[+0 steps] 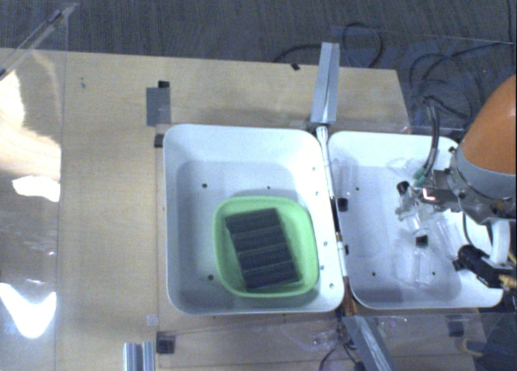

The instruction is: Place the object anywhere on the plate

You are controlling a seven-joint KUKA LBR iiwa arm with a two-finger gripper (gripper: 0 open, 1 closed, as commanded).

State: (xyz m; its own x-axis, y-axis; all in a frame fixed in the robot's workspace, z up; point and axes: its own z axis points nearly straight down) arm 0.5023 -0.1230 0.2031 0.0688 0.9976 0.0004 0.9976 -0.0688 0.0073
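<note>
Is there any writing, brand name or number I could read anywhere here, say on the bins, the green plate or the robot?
None can be read.
Green plate, dark ridged block on it: no print shows.
Two white bins: plain.
Robot arm: no readable marking; its small parts are too blurred.

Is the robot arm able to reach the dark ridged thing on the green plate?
Probably yes. The dark ridged block lies open on the green plate in the left bin, with nothing over it. The arm hangs over the right bin, so it would have to cross the divider.
</note>
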